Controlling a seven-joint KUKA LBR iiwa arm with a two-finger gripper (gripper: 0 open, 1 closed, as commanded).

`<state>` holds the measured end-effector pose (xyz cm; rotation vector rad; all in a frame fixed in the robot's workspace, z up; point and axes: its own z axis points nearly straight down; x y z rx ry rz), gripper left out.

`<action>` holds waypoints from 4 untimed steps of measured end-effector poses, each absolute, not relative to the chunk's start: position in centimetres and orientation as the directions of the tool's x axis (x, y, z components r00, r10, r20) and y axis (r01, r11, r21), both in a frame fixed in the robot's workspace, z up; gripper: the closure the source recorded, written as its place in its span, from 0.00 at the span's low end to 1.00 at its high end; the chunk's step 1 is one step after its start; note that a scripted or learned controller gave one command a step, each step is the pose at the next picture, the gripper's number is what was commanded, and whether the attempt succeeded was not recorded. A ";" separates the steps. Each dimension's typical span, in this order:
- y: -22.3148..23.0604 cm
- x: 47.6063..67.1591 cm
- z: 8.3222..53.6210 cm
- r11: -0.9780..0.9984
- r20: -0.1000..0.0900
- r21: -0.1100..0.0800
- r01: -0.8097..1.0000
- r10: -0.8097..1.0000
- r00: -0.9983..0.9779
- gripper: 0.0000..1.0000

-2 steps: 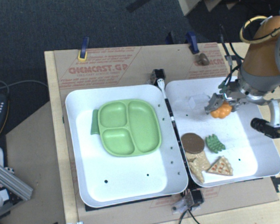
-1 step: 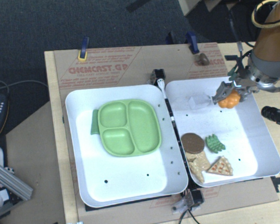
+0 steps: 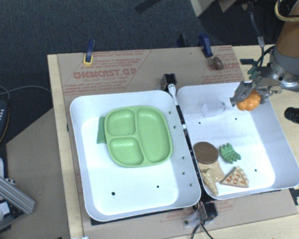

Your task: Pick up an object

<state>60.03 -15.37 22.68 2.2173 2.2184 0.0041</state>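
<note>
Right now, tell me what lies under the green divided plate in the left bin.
The green three-compartment plate covers most of a darker green flat piece poking out at its left edge; the rest is hidden.

Pretty clearly a robotics lab, not anyone's kitchen: the two white bins [image 3: 94,198] sit on a brown board [image 3: 145,65] held down with clamps [image 3: 88,53] along the far edge, over dark carpet [image 3: 54,21]. There's loose cable [image 3: 13,91] on the left, aluminium framing [image 3: 8,192] at the near left, and the "food" is toy stuff, like a plastic pizza slice [image 3: 235,178].
</note>
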 end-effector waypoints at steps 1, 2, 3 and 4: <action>-10.5 60.9 23.5 0.005 0.000 0.004 1.000 1.000 -0.005 1.00; -4.3 61.8 23.3 0.007 0.001 0.003 1.000 1.000 -0.007 1.00; 1.0 61.8 24.0 0.007 0.002 0.003 1.000 1.000 -0.007 1.00; 7.2 61.7 23.2 0.007 0.002 0.000 1.000 1.000 -0.007 1.00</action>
